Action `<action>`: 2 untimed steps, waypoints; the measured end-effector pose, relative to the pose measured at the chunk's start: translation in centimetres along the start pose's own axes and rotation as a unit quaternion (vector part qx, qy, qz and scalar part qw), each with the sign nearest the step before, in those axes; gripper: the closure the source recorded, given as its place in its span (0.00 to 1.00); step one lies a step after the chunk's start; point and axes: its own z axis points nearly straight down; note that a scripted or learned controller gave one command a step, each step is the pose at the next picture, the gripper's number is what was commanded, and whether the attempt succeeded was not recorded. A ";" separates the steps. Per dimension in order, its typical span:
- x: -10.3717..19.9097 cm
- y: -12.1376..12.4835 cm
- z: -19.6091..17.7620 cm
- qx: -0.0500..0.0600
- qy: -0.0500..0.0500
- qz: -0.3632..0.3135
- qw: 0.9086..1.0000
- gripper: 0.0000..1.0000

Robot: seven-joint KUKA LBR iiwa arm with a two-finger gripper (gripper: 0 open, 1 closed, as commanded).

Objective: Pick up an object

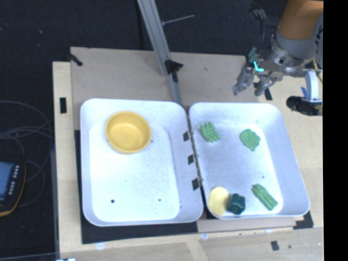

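Bench, left bin [92, 162] with yellow bowl [128, 131], right bin [283, 145] with green pieces [249, 139]

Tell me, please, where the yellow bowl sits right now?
The yellow bowl sits in the upper-left part of the left bin, far from the green pieces in the right bin.

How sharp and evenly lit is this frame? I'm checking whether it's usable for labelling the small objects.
Camera view: the white bins are brightly lit, nearly washed out, while the surroundings are very dark. The yellow bowl reads clearly. The green pieces, such as the one at, are soft-edged with little detail. The gripper is somewhat blurred against the bench.
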 end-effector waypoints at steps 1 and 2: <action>0.0 0.0 0.0 0.000 0.000 0.000 1.000 0.00; -0.1 0.1 4.2 0.002 -0.001 0.000 1.000 0.00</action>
